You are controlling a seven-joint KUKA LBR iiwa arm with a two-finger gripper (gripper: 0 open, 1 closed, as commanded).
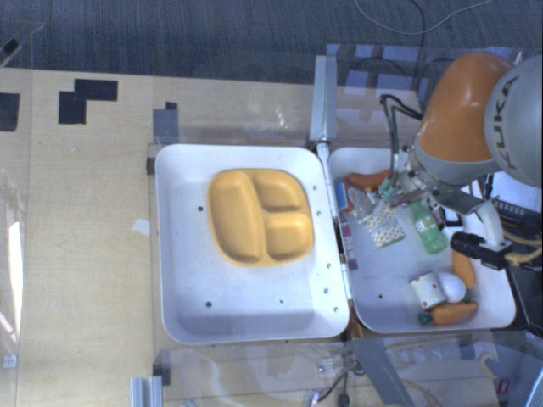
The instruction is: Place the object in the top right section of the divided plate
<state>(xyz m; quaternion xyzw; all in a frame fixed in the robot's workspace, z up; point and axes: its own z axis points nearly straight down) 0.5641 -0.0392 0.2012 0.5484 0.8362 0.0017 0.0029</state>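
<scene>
Pincer sits low over the far-left part of the right bin, under the orange band on the arm. I can't tell its state from this angle, and I see nothing clearly held.

Which object the task means isn't settled. Candidates in the right bin: an orange-red piece at the far edge just left of the pincer, a checkered packet just near of it, a green bottle to the right, and a white cup, white ball and carrot-like piece at the near right.

My guess on handling: all light. The packet looks soft and flat, hard to pinch, so I'd take an edge. The bottle looks stiff and slick, so grip across the body.

Yellow divided plate lies in the left bin, one long section left, two small ones right. Its top right section holds nothing.

Pale wood worktop with black tape marks, dark carpet beyond, loose cable at the far right.
</scene>
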